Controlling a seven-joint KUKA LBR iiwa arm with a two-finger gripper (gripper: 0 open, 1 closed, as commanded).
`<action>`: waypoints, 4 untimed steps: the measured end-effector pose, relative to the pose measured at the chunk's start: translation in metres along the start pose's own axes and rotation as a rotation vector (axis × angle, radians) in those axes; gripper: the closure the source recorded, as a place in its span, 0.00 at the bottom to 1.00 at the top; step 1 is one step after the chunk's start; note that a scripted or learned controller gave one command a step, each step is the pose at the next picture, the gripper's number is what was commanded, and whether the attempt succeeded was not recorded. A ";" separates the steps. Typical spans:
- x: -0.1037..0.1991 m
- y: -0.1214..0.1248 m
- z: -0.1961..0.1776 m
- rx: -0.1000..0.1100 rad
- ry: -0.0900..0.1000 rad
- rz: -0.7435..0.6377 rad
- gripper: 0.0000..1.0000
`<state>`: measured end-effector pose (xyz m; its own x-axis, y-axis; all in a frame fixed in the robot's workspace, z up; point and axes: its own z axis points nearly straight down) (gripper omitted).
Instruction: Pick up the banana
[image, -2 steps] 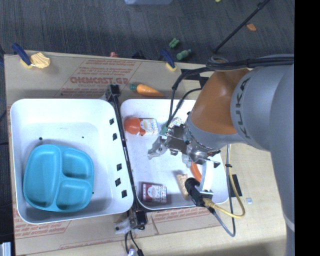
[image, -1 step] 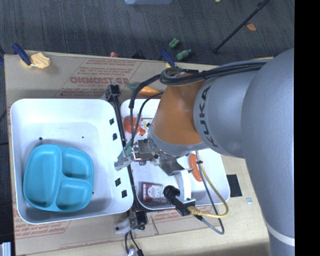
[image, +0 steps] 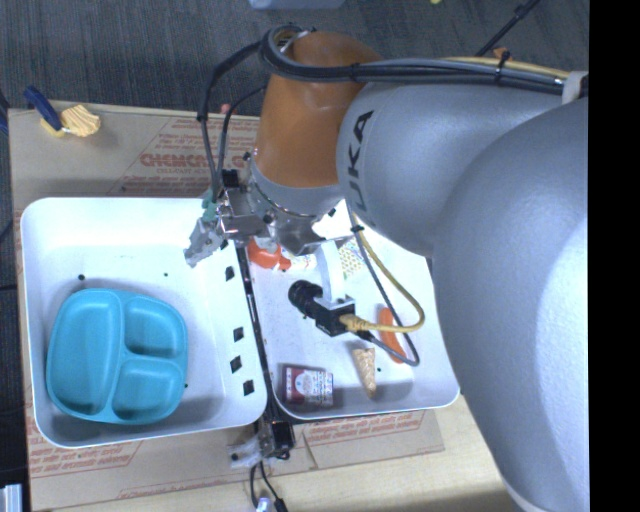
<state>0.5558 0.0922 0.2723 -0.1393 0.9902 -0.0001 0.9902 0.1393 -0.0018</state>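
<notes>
Camera view: hand (image: 208, 238) low over bins' divider, grip state cannot tell. Blue tray (image: 117, 353) below-left of hand; carrot (image: 395, 340), red box (image: 305, 385) lower right.

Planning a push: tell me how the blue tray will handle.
The blue tray looks like moulded plastic, so probably stiff and light. It lies flat in the left bin, so it would likely slide, not tip or roll.

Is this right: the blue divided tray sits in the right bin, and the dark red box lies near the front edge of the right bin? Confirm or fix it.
Not quite. The camera view shows the blue divided tray in the left bin, not the right. The dark red box does lie near the front edge of the right bin.
</notes>
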 end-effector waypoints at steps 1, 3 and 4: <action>0.001 0.000 -0.009 0.004 0.001 -0.007 1.00; -0.101 -0.010 0.071 0.003 0.001 -0.188 1.00; -0.065 -0.075 0.081 0.003 0.001 -0.213 1.00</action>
<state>0.4902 0.0176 0.1911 -0.3459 0.9383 0.0018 0.9382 0.3459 -0.0047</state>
